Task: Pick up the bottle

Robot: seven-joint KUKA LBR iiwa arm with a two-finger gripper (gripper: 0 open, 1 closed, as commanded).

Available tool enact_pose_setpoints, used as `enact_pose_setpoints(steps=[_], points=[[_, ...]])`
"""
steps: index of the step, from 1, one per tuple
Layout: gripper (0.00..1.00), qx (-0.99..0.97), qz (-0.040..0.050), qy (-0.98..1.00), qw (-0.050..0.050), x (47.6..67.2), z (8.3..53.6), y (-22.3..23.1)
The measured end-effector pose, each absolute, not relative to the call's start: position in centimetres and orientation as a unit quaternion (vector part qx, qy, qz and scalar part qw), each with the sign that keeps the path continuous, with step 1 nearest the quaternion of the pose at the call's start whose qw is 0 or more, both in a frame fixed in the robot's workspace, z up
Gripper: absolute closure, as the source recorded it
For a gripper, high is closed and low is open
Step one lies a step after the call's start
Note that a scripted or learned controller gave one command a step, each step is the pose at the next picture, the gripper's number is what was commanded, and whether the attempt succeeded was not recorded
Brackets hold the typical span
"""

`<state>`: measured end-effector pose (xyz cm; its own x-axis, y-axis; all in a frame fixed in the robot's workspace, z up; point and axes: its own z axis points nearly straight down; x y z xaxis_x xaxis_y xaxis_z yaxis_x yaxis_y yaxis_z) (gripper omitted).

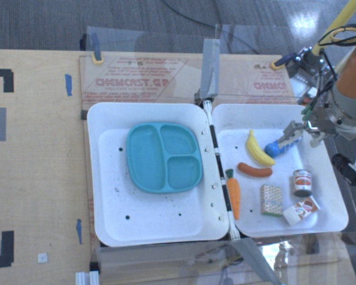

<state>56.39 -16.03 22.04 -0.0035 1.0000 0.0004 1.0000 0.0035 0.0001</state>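
Status: pick not done. The bottle (300, 211), white w/ an orange-red label, lies on its side in the right bin (335, 218), near-right corner, beside the can (302, 182) and cracker (272, 199). The claw (292, 135) is well apart from it, low over the bin's far side by a blue item (275, 148) and the banana (258, 149). Claw's grip: can't tell. Nothing seen held. Left: approach, grasp, lift. Teal plate (164, 157) in left bin, not involved.
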Motion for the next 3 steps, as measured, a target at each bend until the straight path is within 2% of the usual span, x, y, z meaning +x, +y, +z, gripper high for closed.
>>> enact_pose_setpoints(steps=[1,2,3], points=[[0.00,-0.720,-0.0020,-0.694,-0.003,63.1,8.8,-13.0],[1.00,-0.720,-0.0040,-0.694,-0.005,63.3,10.0,-12.9],[1.00,-0.723,-0.0005,-0.691,-0.001,62.5,16.6,-10.4]])
